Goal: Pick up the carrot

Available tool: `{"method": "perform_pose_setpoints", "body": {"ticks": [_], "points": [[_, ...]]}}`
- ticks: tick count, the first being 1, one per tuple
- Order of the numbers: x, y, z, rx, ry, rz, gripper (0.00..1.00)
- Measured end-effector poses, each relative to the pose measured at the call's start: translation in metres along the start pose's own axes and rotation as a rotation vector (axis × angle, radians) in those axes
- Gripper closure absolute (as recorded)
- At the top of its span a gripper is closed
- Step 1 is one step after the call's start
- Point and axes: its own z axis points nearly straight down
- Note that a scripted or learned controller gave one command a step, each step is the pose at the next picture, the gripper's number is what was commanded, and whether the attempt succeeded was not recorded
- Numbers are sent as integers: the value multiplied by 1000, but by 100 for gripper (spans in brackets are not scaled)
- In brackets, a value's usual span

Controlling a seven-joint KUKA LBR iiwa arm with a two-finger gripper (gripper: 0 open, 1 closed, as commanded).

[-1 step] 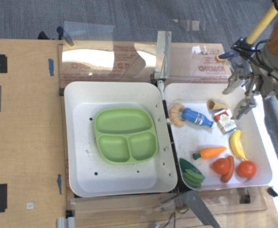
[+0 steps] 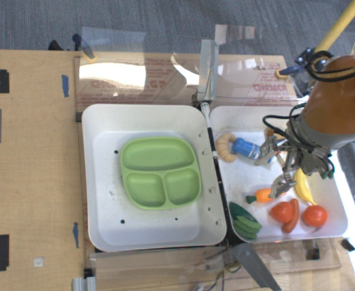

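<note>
carrot [image 2: 262, 195]: small, orange, stubby, seen lying in the right bin [image 2: 338, 190], near side, by the tomatoes

arm [image 2: 335, 105]: reached in from the right, bent down over the right bin

gripper [image 2: 282, 187]: tips set just right of the carrot; finger state can't be told

counts: two bins, one green tray [image 2: 160, 173] in the left bin [image 2: 99, 162], one banana [image 2: 303, 187]

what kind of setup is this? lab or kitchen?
Most likely a robot lab test bench, not a kitchen: two white bins set side by side on a cardboard-covered bench, toy food like the carrot, and a robot arm reaching in.
</note>
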Motion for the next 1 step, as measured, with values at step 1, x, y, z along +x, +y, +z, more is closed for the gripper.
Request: {"method": "perform_pose_setpoints", "body": {"ticks": [1], "points": [[40,-8,68,4,-11,188,0]]}}
